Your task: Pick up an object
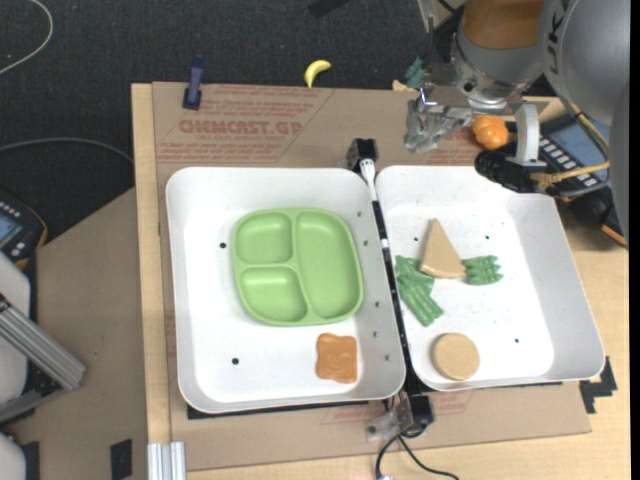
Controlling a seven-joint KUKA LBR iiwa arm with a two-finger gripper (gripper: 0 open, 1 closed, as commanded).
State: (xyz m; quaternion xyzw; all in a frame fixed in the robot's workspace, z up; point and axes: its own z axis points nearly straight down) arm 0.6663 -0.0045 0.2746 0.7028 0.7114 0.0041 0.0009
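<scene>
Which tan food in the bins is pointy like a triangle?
The tan wedge in the right bin, resting on the green beans. The cookie is round; the orange piece is squarish.

One fixed camera looks down aslant on both white bins (190,268).

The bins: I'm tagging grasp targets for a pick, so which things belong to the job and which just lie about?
Job:
gripper
tan wedge
green beans
round cracker
orange piece
green tray

Lying about:
banana
blue clip
orange ball
</scene>
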